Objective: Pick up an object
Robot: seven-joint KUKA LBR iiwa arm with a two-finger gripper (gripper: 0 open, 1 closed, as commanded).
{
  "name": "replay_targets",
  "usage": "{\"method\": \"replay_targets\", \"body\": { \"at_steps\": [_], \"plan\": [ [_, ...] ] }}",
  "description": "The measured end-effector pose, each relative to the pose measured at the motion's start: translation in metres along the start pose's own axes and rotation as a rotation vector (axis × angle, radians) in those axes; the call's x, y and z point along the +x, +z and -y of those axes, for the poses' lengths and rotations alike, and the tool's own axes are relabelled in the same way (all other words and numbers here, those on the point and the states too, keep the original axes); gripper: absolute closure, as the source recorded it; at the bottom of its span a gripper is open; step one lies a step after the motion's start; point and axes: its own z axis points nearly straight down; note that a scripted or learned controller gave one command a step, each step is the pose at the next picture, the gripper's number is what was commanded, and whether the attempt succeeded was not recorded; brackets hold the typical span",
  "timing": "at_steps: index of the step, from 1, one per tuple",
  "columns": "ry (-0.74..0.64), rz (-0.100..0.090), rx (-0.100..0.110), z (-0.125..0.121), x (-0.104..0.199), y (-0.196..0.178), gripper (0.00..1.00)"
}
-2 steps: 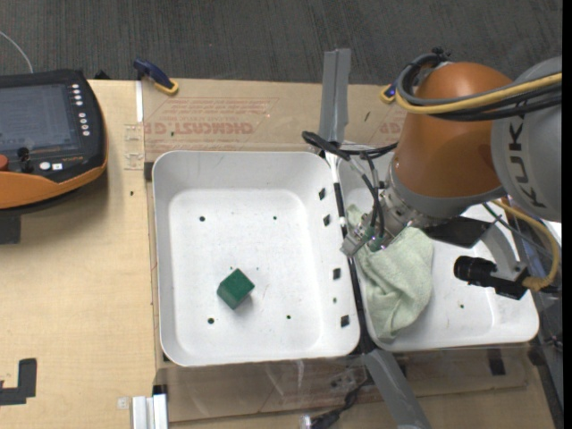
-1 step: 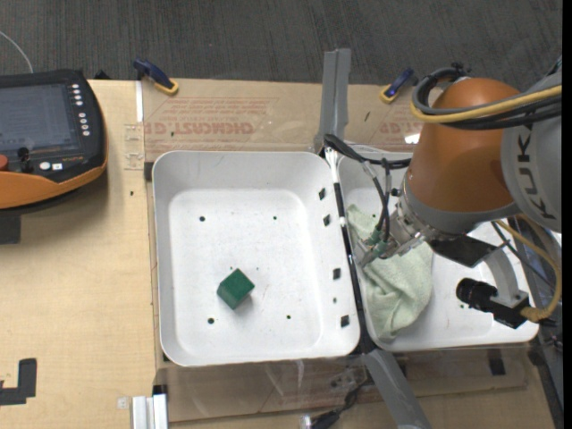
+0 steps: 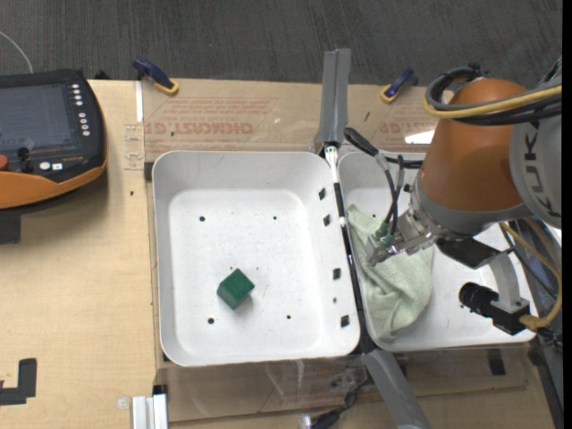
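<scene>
wooden worktop [image 3: 80, 311] under dark carpet, two shallow white bins side by side on it. task thing looks to be the cloth [image 3: 395, 280], pale green, crumpled, lying in the right bin [image 3: 447, 329] against its left wall. claw [image 3: 386, 248] is down right at the cloth's upper part, touching or very near the fabric; can't tell whether it is wide, narrow, or gripping anything, the wrist and cables hide that. cloth lies on the bin floor, not lifted as far as visible, so judged: reach is done, grasp unconfirmed, lift is what is left.

outward: orange and grey arm [image 3: 474, 150] fills the space over the right bin, yellow and black cables looping round it. left bin [image 3: 179, 195] holds a small green block [image 3: 236, 289] near its front, well apart from the claw, a second candidate if the cloth slips. grey divider [image 3: 336, 88] runs between the bins at the back. tablet-style controller [image 3: 45, 128] with orange rim sits on the worktop far left. two clamps [image 3: 156, 76] at the back edge.

in the way: bin wall just beside the cloth crowds the claw on that side; loose fabric may pull free when lifted.
</scene>
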Motion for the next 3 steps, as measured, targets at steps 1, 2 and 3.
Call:
{"method": "replay_targets", "body": {
  "at_steps": [1,2,3],
  "plan": [
    [0.23,-0.001,0.003,-0.003,0.01,0.011,1.0],
    [0.299,0.001,0.002,-0.004,0.014,0.005,1.0],
    [0.294,0.001,0.002,-0.039,-0.006,0.017,1.0]
  ]
}}
